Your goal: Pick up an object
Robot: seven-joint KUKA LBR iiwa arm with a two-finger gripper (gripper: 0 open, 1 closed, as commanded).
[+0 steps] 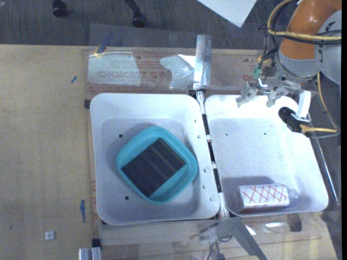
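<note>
A teal square dish (187, 167) lies in the left bin (103, 112), with a dark ribbed block (152, 167) resting inside it. Near the front edge of the right bin (260, 140) lies a white packet with a red lattice pattern (264, 195). My gripper (256, 98) hangs over the far edge of the right bin, well away from the packet. Its fingers (242, 97) are spread open, and nothing sits between them.
A metal divider (209, 145) with screws separates the two bins. A shiny bracket (202, 61) and taped plastic sheet (135, 69) lie behind the bins. Yellow and black cables (295, 121) trail from the wrist over the right bin's far right corner.
</note>
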